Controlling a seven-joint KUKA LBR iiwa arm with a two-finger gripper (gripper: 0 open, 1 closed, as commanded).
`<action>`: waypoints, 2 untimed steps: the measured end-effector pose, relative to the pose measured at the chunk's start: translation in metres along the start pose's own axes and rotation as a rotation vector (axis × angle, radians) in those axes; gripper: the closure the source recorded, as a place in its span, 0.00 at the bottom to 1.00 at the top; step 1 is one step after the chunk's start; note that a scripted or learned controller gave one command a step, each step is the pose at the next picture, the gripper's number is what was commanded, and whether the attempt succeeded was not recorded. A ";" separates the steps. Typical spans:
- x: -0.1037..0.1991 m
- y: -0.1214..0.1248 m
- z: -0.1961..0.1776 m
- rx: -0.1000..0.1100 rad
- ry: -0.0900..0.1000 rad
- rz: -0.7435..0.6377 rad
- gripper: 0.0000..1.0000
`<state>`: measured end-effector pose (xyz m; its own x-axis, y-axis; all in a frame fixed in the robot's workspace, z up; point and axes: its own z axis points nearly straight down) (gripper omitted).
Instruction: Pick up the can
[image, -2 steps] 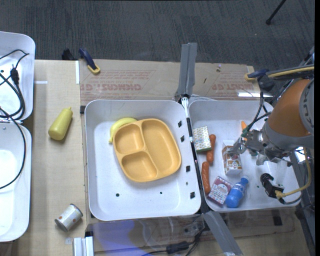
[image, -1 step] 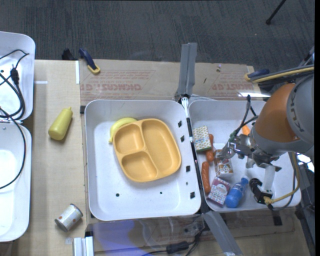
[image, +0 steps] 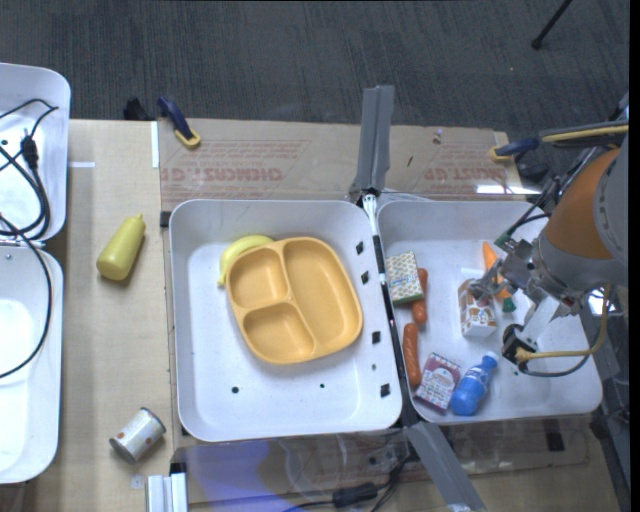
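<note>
The can (image: 137, 433) is a small silver tin with a red mark, lying on its side on the wooden bench outside the bins, near the left bin's front-left corner. My gripper (image: 503, 287) hangs over the right bin (image: 545, 400) at its right side, just above and right of a small white carton (image: 478, 311). It is far from the can, with the whole left bin between them. The wrist and cables hide the gripper's tips.
The left bin (image: 200, 390) holds a yellow divided plate (image: 292, 298) and a banana (image: 240, 250). The right bin also holds a green box (image: 403, 277), two sausages (image: 411, 355), a red packet (image: 437, 382), a blue bottle (image: 472, 385). A mustard bottle (image: 121, 248) lies on the bench.
</note>
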<state>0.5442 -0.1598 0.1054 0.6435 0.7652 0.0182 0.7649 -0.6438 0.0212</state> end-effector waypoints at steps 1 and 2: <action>-0.037 -0.010 -0.001 -0.005 0.001 0.443 0.00; -0.016 0.067 0.004 0.041 -0.028 0.574 0.00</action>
<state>0.5848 -0.2154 0.1026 0.9560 0.2932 -0.0111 0.2929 -0.9559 -0.0229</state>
